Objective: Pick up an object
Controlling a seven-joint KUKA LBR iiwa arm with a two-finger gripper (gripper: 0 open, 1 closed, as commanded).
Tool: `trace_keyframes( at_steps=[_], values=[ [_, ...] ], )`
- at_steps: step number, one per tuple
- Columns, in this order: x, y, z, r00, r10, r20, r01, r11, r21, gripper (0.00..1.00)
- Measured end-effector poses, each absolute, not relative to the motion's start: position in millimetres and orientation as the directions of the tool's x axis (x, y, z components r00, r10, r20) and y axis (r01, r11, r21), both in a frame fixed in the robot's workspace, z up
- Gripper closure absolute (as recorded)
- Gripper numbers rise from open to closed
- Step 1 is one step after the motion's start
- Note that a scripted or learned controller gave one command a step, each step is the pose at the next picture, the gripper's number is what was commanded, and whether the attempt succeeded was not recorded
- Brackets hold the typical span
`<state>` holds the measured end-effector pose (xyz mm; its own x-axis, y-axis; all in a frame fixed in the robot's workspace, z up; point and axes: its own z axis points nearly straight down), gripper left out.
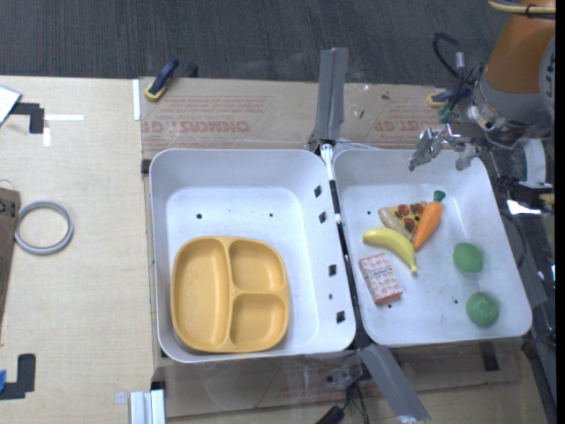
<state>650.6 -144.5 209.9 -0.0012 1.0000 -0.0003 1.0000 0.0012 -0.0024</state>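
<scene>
green ball [482, 308], gripper [444, 145] seemingly above

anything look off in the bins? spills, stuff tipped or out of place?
Nothing stands out. The yellow plate lies flat in the left bin. The banana, carrot, pizza slice, small box and two green balls lie loose in the right bin, none over a rim.

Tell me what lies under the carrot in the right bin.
The carrot lies across the right edge of the pizza slice, its tip near the banana. The covered part of the slice stays hidden.
</scene>
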Motion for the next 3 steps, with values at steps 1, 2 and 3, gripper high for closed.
trace_keyframes(
  at_steps=[1, 2, 3],
  values=[
    [601.5, -168, 94, 0.055, 0.998, -0.001, 0.998, -0.055, 0.003, 0.00],
    [601.5, -168, 94, 0.055, 0.998, -0.001, 0.998, -0.055, 0.003, 0.00],
    [602.6, -168, 104, 0.058, 0.998, 0.000, 0.998, -0.058, 0.006, 1.00]
  ],
)
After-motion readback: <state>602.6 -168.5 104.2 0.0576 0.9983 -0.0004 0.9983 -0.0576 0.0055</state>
